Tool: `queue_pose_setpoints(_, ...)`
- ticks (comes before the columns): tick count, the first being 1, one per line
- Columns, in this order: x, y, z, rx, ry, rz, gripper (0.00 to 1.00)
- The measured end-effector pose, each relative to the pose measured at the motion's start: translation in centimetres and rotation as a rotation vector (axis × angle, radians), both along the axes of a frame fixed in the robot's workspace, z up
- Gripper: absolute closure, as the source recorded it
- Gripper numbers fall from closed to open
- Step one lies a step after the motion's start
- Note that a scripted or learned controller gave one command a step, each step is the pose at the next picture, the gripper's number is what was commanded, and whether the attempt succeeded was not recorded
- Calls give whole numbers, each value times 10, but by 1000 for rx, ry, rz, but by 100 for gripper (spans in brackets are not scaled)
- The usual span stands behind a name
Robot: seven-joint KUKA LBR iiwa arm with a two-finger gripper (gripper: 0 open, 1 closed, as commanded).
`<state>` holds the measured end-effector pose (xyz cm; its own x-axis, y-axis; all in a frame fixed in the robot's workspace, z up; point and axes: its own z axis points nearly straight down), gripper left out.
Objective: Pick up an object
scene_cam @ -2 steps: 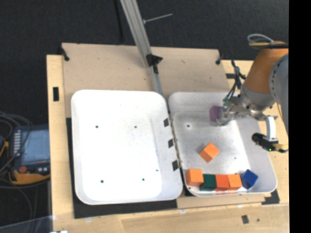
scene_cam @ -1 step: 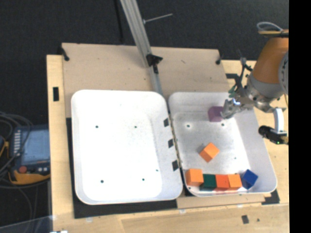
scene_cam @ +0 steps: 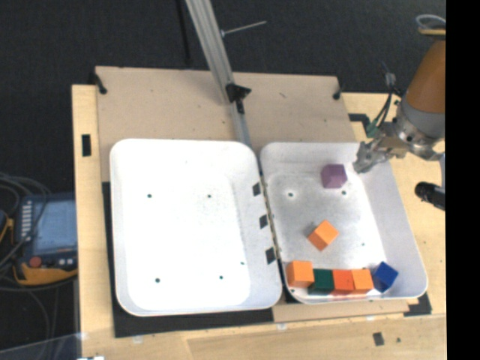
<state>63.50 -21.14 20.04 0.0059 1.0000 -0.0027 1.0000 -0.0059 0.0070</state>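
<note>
The right white bin [scene_cam: 390, 201] holds a purple cube [scene_cam: 334, 175] near its far side and an orange cube [scene_cam: 323, 234] near its middle. Along its near wall sit an orange block [scene_cam: 301, 272], a green block [scene_cam: 323, 280], two more orange blocks [scene_cam: 352, 280] and a blue cube [scene_cam: 384, 275]. My gripper [scene_cam: 365, 158] hangs over the far right part of this bin, just right of the purple cube and slightly above it. Nothing shows between the fingers.
The left white bin [scene_cam: 184, 223] lies beside the right one. A slanted metal rail [scene_cam: 214, 47] runs from the top down to the gap between the bins. A device with cables [scene_cam: 45, 235] sits off the bench at the left.
</note>
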Motion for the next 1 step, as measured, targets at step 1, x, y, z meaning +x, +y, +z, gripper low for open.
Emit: queue_pose_setpoints(1, 1, -2, 38, 1, 1, 5, 100)
